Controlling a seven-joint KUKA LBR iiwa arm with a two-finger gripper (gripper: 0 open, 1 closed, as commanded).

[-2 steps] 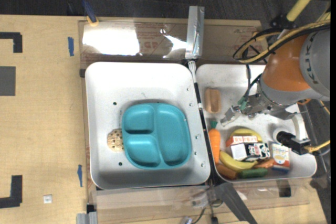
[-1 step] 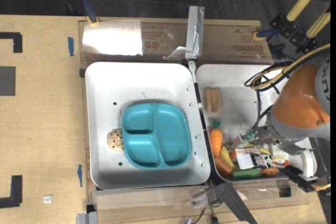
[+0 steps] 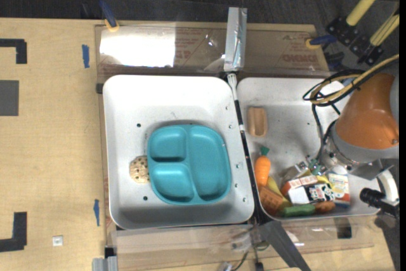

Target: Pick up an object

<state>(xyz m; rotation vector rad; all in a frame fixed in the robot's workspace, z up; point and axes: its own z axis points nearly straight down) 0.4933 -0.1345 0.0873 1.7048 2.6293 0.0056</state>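
Tool (image 3: pixel 327 169) at the end of the grey arm is down low in the right bin (image 3: pixel 285 98), over the heap of small things at that bin's near edge; from above, its wrist and the orange band (image 3: pixel 371 117) hide it, so I cannot tell whether it has taken anything.

Heaped just beside the tool are small printed cartons (image 3: pixel 304 188), white and red, lying flat and overlapping. They are probably light, stiff cardboard, best taken across their narrow sides. Under them lies a green stick-like piece (image 3: pixel 304 211) along the bin's near wall. To the left is a toy carrot (image 3: pixel 262 169), orange with a green top, smooth and tapered, likely hard plastic that could slip from a pinch; its thick middle looks like the safest place to take it. Below the carrot sit a yellow piece (image 3: pixel 273 186) and a reddish-brown piece (image 3: pixel 271 200), both rounded. Farther up the bin, well apart from the heap, a tan block (image 3: pixel 256 121) with rounded corners lies alone and is probably the easiest thing to reach.

In the left bin (image 3: pixel 120 98) a teal plate (image 3: pixel 188 163) with three compartments lies flat, glossy and rigid. A speckled beige ball (image 3: pixel 139 168) touches its left edge. Both bins rest on a pale wooden table (image 3: pixel 44 136).
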